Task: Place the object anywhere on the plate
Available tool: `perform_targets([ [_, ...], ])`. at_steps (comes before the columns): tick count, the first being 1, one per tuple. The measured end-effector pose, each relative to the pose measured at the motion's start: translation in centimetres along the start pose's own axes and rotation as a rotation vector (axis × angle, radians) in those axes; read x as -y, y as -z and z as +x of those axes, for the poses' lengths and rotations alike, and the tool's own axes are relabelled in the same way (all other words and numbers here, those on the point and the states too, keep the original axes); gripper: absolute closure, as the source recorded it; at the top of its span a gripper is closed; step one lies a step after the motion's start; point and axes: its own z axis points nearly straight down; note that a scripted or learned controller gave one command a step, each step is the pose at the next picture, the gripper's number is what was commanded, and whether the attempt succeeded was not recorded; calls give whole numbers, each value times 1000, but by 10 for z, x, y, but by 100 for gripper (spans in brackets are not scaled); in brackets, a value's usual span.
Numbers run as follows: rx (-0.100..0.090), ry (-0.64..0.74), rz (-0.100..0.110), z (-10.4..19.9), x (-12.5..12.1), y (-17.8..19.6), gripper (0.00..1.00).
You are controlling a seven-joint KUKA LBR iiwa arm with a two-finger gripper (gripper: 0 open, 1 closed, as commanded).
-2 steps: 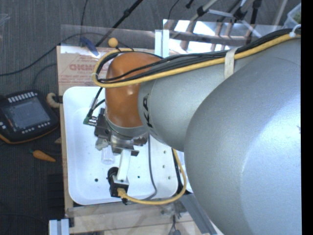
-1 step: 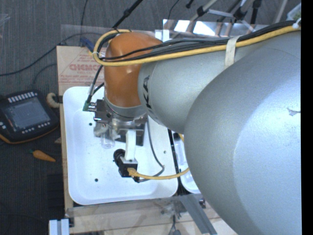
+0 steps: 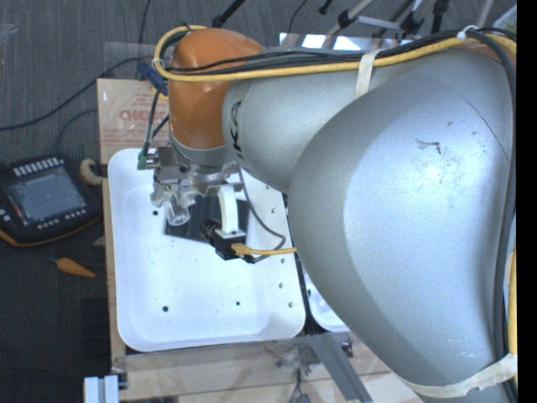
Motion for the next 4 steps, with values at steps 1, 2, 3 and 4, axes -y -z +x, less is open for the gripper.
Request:
perform_targets([
  [1,-4,564,-1,1,36,27,100],
  [2,-4,891,-2,-1,97,25,100],
  [3,-2,1192,-6,10,79,121,100],
  [4,-4,1460,2,12,109,-65,100],
])
